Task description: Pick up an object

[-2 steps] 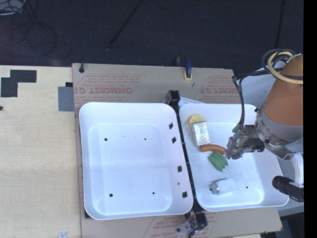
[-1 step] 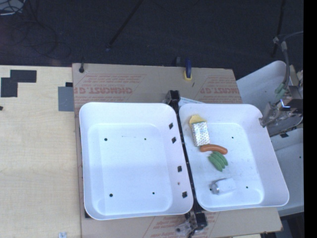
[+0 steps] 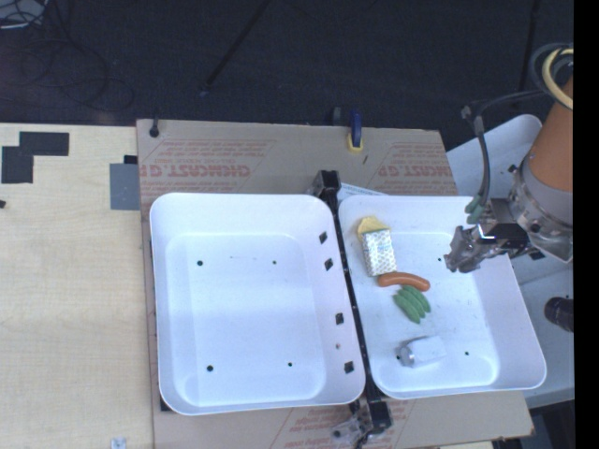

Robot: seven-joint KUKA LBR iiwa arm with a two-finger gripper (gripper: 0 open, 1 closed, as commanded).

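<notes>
The right bin (image 3: 505, 363) holds several small objects. A silvery patterned packet (image 3: 379, 251) lies at its upper left, with a yellow piece (image 3: 372, 224) just behind it. An orange sausage-shaped item (image 3: 403, 281) lies below the packet, and a green pod-like item (image 3: 412, 303) sits under that. A small grey and white object (image 3: 419, 351) rests near the front wall. My gripper (image 3: 461, 259) hangs over the bin's right half, to the right of the orange item and apart from it. Nothing shows between its fingers.
The left bin (image 3: 168, 251) lies beside the right one, split from it by a black clip strip (image 3: 339, 288). Both rest on a cardboard sheet (image 3: 234, 157) atop the wooden bench. The arm's wrist and cables (image 3: 538, 204) overhang the right bin's far right edge.
</notes>
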